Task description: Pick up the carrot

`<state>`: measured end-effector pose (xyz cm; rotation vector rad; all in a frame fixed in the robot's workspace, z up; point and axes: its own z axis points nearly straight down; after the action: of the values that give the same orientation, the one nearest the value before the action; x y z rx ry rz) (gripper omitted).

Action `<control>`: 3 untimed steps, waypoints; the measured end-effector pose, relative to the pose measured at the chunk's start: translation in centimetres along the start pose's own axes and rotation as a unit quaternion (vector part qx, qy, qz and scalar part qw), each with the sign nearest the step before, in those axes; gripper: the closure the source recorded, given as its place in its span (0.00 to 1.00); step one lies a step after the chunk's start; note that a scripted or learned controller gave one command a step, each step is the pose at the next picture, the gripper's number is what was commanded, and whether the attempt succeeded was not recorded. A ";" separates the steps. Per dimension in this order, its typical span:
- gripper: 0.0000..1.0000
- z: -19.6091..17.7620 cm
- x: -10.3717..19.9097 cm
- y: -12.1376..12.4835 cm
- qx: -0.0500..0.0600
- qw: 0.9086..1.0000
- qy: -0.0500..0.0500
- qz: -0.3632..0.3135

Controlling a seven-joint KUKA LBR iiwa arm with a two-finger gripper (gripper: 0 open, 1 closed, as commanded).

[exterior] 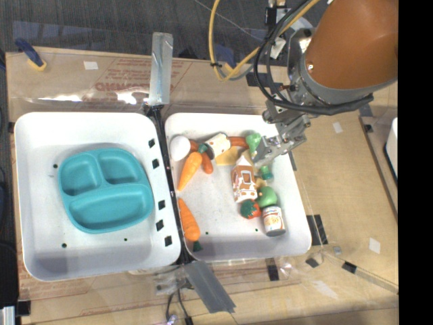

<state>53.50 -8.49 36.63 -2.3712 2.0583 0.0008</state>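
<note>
Gripper (272, 149) hangs over the upper right of the right bin (223, 242), fingers slightly spread by the look of it, nothing pinched between them. Just beneath sit a green toy (253, 141) and a boxed snack (243, 181). Now the carrot (189, 170): it lies well to the left, near the bin's left wall, long axis slanting from upper right to lower left. A second orange piece (188, 221) lies lower left. Over in the left bin (34, 181), a teal tray (105, 188).

Robotics laboratory test cell, grey-and-orange industrial arm (352, 42) trailing yellow cables (223, 19), two white bins (27, 181) fixed side by side on a taped plywood tabletop (352, 202), plastic toy food (243, 178) as test objects
</note>
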 end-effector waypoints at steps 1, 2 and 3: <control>1.00 6.0 -2.1 -1.7 -0.003 0.988 -0.001 -0.152; 1.00 4.9 0.3 -12.3 -0.001 0.995 -0.001 -0.101; 1.00 8.5 1.4 -12.1 -0.002 0.969 -0.001 -0.249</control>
<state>65.65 -8.14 28.16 -2.8103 1.4054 0.0078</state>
